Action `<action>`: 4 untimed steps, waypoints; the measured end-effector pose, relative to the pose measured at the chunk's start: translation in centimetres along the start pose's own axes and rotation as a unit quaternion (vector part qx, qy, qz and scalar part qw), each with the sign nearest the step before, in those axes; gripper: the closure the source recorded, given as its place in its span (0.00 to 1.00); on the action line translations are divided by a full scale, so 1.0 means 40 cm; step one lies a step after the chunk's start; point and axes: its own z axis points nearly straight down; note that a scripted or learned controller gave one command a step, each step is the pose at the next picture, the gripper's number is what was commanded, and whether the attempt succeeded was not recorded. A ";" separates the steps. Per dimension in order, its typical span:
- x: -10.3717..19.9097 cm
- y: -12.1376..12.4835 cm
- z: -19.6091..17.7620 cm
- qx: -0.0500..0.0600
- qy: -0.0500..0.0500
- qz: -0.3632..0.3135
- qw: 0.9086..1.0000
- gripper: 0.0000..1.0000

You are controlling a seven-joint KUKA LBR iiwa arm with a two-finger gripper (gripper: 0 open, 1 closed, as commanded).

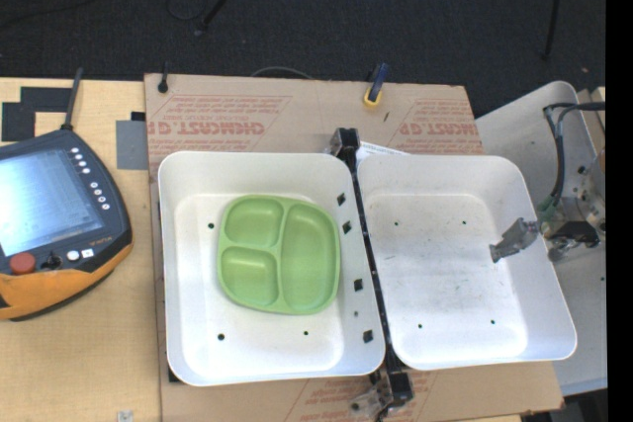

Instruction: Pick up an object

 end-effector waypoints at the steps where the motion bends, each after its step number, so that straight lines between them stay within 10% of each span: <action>1: -0.001 0.005 -0.012 -0.005 -0.001 -0.001 1.000 0.00; 4: 0.048 0.011 0.402 -0.002 0.000 -0.002 1.000 0.00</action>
